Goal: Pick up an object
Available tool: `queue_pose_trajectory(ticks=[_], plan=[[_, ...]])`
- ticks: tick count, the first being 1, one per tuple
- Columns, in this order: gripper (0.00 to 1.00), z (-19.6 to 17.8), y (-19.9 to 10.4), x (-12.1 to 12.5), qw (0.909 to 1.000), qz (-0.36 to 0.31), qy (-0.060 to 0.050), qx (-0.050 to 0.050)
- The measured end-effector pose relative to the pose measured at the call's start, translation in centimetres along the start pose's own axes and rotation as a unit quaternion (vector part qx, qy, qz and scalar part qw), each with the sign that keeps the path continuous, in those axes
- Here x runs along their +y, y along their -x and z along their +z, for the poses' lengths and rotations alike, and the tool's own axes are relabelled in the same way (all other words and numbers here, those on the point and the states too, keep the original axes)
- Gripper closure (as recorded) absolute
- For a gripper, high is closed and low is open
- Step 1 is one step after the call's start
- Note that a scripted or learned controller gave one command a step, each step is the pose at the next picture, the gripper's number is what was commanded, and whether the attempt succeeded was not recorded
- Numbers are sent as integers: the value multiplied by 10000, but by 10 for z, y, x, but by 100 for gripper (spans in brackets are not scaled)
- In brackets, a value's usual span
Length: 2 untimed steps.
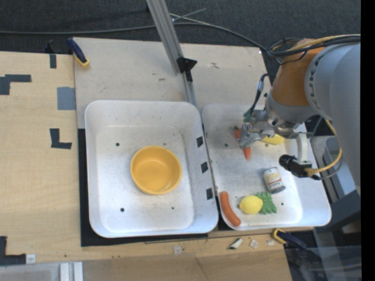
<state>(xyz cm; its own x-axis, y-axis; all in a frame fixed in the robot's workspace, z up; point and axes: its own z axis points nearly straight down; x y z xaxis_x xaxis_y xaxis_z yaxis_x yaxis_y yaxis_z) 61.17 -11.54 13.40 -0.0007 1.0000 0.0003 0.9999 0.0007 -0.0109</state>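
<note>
Carrot (246, 151) under claw (248, 137), near can (272, 180)

Yellow bowl (156, 169), orange sausage (229, 209), yellow lemon (251, 205), speckled white bins (99, 157)

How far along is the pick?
Done: gripper is down in the right bin, at an orange carrot-like piece. In hand: nothing clearly; grasp unconfirmed. Left: secure and lift. Can, lemon and sausage lie untouched; yellow bowl sits in the left bin.
</note>
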Motion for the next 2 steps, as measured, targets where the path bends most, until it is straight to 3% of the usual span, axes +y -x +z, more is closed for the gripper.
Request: queue_pose_trajectory(ticks=[1, 2], plan=[[0, 45, 0, 1, 10000, 1, 38, -1], [100, 36, -1, 0, 10000, 3, 31, 5]])
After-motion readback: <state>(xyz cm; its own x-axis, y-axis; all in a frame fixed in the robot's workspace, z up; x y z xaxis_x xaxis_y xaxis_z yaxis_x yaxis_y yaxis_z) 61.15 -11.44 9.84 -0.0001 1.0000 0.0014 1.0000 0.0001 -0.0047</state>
